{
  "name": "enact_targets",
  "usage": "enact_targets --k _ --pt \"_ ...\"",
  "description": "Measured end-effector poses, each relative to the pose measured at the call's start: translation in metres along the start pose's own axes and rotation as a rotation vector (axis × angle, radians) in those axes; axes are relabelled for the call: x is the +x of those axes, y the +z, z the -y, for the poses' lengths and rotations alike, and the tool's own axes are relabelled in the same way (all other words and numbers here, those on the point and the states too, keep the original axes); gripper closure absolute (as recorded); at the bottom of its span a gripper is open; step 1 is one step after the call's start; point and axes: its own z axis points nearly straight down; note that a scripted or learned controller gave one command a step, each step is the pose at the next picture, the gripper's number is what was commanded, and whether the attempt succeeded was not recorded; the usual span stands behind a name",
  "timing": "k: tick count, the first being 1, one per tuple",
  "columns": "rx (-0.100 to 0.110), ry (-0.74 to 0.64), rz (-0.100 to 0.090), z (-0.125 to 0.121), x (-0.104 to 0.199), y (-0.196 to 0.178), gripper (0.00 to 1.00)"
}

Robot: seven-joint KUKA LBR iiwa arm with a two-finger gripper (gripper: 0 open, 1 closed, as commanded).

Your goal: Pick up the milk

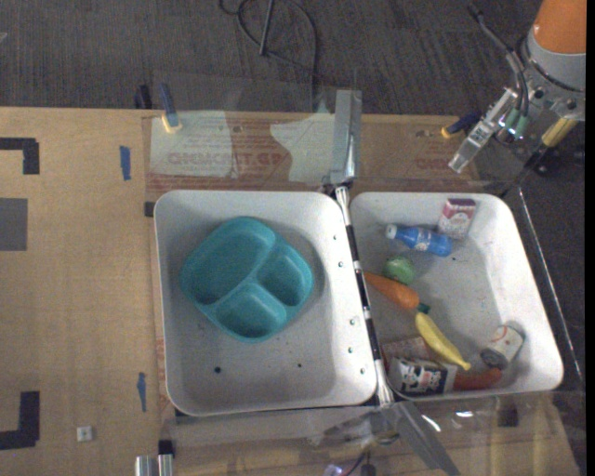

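The milk (pixel 421 376) is a small carton with black-and-white cow print. It lies on its side at the near left corner of the right bin (pixel 537 307), against the front wall. My gripper (pixel 497 130) hangs above and behind the right bin's far edge, well away from the carton, with nothing seen in it. The arm's orange band (pixel 562 23) is at the top right corner.
The right bin also holds a pink-and-white carton (pixel 457 217), a blue bottle (pixel 418 240), a green ball (pixel 401 270), a carrot (pixel 392 291), a banana (pixel 440 341), a can (pixel 502 346) and a red sausage (pixel 477 378) touching the milk. The left bin (pixel 186 372) holds a teal divided plate (pixel 247 277).
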Motion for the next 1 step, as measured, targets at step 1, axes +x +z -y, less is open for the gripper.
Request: enact_targets --k 1 --pt "-0.006 0.003 0.007 0.0003 -0.0021 -0.0127 1.0"
